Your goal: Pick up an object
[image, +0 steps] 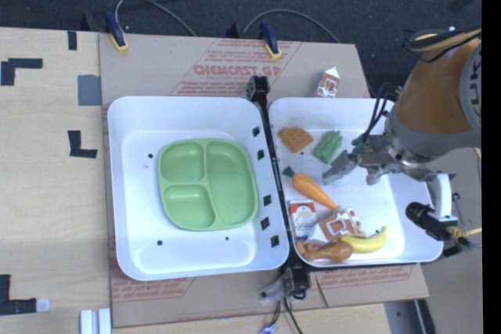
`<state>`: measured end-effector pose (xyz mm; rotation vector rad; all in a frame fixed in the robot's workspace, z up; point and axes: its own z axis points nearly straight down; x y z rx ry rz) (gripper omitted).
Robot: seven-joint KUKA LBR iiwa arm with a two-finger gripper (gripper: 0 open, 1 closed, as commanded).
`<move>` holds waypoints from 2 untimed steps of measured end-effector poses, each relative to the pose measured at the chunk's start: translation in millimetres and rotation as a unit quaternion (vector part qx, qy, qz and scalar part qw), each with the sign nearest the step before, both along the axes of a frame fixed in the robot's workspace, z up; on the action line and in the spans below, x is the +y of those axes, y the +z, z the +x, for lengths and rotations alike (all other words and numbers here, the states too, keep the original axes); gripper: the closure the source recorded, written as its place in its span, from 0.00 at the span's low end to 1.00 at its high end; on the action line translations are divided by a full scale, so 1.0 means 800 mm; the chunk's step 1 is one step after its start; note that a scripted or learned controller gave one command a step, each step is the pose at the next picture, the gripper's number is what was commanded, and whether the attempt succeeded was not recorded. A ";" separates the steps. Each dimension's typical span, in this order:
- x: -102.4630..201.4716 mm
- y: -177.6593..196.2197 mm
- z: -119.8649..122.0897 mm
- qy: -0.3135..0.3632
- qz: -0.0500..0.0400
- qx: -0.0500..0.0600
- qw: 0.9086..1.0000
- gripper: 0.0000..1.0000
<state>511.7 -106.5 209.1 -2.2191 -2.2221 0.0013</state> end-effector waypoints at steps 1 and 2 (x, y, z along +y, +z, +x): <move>0.011 -0.088 0.035 0.000 0.000 0.001 1.000 0.00; 0.002 -0.154 0.054 0.000 0.000 -0.001 1.000 0.00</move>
